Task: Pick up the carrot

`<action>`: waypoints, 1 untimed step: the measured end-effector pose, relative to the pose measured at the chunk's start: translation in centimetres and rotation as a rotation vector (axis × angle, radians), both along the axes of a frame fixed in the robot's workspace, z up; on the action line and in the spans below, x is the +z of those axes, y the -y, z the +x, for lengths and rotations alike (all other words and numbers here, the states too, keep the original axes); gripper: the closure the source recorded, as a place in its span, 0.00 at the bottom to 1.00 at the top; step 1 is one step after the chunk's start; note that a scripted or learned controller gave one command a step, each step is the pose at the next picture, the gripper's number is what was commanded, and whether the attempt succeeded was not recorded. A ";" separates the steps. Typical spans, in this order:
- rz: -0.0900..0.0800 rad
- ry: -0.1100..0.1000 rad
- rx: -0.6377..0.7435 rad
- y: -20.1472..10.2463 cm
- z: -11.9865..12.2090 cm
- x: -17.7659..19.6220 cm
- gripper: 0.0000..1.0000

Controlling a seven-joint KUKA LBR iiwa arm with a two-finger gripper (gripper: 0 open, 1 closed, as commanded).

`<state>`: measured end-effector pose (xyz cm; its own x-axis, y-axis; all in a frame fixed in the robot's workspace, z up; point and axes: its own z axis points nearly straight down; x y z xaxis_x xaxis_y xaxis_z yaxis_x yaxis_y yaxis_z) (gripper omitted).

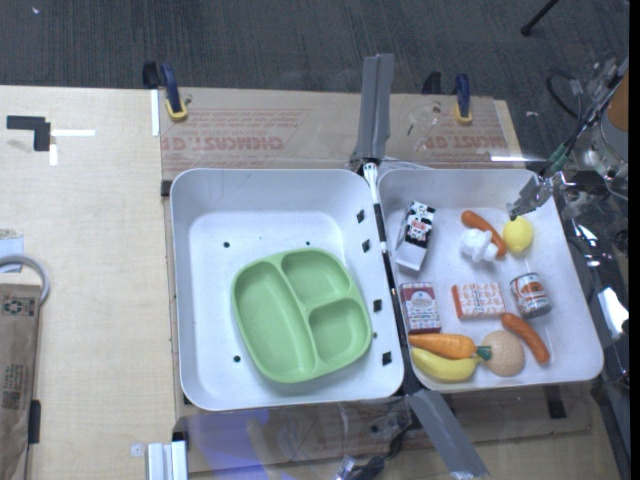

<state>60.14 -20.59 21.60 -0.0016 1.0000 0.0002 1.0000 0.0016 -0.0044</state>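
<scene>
The carrot (443,345) is lying flat near the front edge of the right bin (590,363), leafy green end pointing right, and it's sitting right on top of the banana (446,366), touching it. Just to the right of those two there's a tan egg-ish thing (506,354), and past that a orange-red sausage-looking piece (527,336) on a diagonal. Behind the carrot are two little red and white boxes, one upright-ish (421,307) and one wider (478,300), with a small can (530,294) next to the wider one. Further back you've got a black and white milk carton (415,234) lying tilted near the bin's left wall, a white and orange toy (483,236), and a lemon (517,234) touching it.

The pincer (526,200) is way up at the back right corner of that bin, just beside the lemon and well apart from the carrot. It's got nothing in it, but honestly I can't tell if it's spread or closed, too small and dark.

The left bin (200,268) has a green divided plate (303,314) with three sections. Both bins sit on the bench (80,268), and there's cardboard (260,128) clamped down behind them.
</scene>
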 end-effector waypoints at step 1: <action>0.002 -0.001 0.204 -5.5 -8.0 -6.7 0.00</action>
